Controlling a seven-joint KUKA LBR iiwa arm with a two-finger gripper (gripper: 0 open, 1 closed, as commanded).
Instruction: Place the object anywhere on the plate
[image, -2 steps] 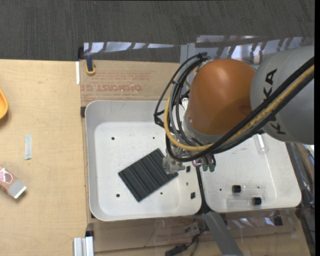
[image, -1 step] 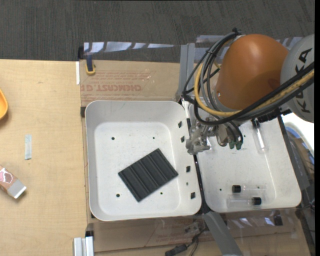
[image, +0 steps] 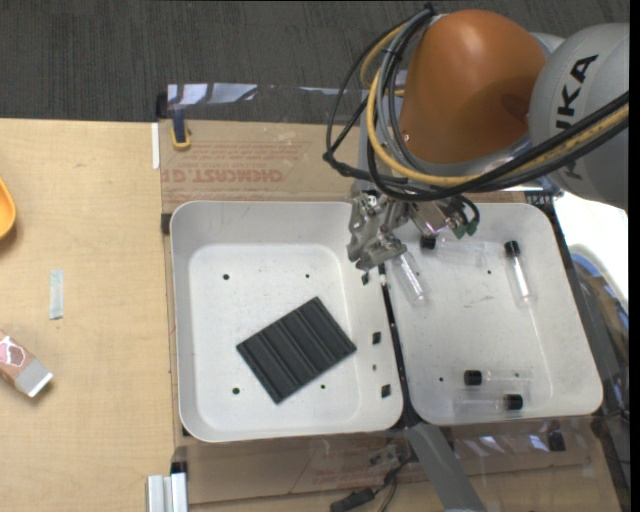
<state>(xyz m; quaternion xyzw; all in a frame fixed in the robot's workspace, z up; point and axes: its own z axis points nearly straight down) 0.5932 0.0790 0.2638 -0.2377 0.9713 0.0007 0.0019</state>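
A clear tube (image: 410, 279) is seen lying at a slant in the right bin (image: 560, 330), near that bin's upper left corner and just below the gripper (image: 378, 248). Its upper end is met by the gripper's metal parts, but whether it is gripped cannot be told, nor whether the gripper is open or closed. The gripper is placed over the seam between the two bins, towards their far edge, under the arm's orange band (image: 470, 85) and a bundle of cables.

A second clear tube with a black cap (image: 516, 270) is found further right in the same bin, well apart from the first. Two more black-capped pieces (image: 472, 378) are seen near the bin's front edge.

The plate (image: 296, 349), dark and ribbed, is laid flat and turned at an angle in the left bin (image: 200, 300), with nothing on it.

Both bins are set on printed cardboard (image: 240, 172). On the wooden worktop (image: 90, 220) to the left, a small grey strip (image: 56, 295) and a small wrapped block (image: 24, 367) are left lying.
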